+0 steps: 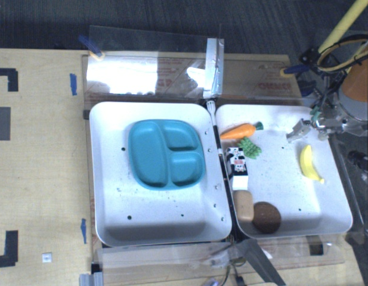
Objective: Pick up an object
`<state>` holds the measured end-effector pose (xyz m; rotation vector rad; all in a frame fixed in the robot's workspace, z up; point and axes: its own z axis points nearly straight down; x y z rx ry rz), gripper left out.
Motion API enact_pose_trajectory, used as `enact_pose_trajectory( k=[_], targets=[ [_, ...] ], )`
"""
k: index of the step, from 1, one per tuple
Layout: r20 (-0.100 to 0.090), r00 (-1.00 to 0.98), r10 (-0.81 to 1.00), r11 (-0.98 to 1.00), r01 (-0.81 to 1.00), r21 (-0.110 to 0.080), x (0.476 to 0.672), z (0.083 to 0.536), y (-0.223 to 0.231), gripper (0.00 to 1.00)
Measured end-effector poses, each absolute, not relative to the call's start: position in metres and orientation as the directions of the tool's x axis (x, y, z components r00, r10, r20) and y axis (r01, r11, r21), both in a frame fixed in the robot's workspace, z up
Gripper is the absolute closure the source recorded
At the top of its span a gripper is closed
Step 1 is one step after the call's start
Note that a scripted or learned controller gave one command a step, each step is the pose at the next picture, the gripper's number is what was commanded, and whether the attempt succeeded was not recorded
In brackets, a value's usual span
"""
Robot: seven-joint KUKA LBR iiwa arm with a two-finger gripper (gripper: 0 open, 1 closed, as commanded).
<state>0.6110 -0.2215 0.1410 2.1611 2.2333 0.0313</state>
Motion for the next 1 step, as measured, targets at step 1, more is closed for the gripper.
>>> enact_pose_trajectory(
  k=[1],
  targets=[
    [-0.011,-0.032,0.999,0.032,0.999,0.039,0.6081,0.1404,-0.2216,0.0]
  ],
)
